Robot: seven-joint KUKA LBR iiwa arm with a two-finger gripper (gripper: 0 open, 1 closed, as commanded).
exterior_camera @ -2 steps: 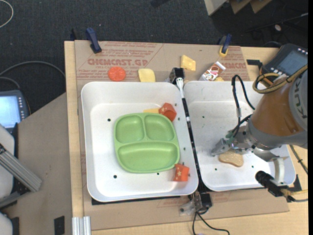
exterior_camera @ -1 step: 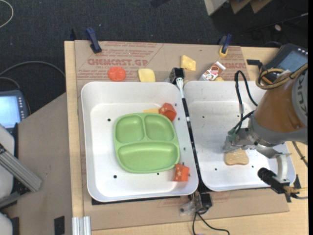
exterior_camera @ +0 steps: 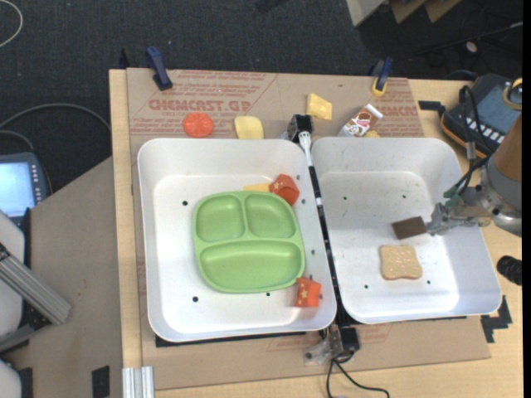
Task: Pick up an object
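Claw low in right bin, just above toast; grip state unclear. Approach step; next: descend, close.

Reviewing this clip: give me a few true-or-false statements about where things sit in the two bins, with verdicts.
1. The green divided plate lies in the left bin. True.
2. The toast slice lies on the green plate. False: it lies on the right bin floor.
3. The claw is over the right bin. True.
4. The brown flat piece lies outside both bins. False: it is in the right bin, by the claw.
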